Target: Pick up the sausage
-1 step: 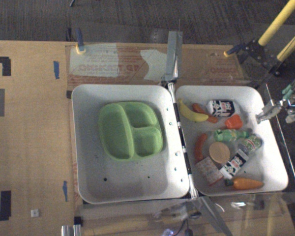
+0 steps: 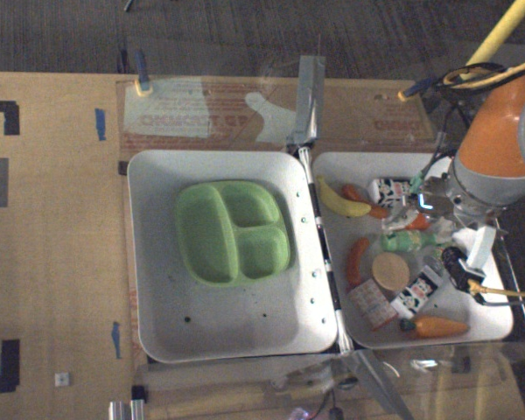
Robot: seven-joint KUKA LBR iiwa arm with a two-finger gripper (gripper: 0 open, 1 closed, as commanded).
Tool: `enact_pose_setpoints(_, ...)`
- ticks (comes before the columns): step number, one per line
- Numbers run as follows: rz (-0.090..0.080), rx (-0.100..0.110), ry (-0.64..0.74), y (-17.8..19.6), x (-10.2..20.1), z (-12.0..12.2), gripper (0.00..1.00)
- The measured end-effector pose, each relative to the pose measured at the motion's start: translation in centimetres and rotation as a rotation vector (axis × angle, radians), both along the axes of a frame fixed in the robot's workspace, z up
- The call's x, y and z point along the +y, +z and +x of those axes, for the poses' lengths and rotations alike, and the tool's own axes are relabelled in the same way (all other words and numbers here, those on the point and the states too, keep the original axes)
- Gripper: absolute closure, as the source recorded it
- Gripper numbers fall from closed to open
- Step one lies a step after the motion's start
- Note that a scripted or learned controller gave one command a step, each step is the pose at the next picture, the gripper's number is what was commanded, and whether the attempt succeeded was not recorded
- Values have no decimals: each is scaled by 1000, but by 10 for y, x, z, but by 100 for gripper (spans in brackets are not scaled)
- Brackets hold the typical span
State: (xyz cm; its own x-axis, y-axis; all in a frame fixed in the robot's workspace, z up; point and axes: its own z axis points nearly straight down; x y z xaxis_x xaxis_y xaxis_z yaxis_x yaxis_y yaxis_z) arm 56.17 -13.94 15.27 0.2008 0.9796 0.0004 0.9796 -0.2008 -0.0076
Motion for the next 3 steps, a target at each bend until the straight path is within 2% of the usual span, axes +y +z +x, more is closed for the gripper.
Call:
enact_pose_setpoints(1, -2, -3, -76, -49, 27, 27, 0)
enact_pose_setpoints(2, -3, -3, -149, -67, 44, 81, 0)
enact_pose_setpoints(3, -4, 2, -144, -59, 45, 80, 100)
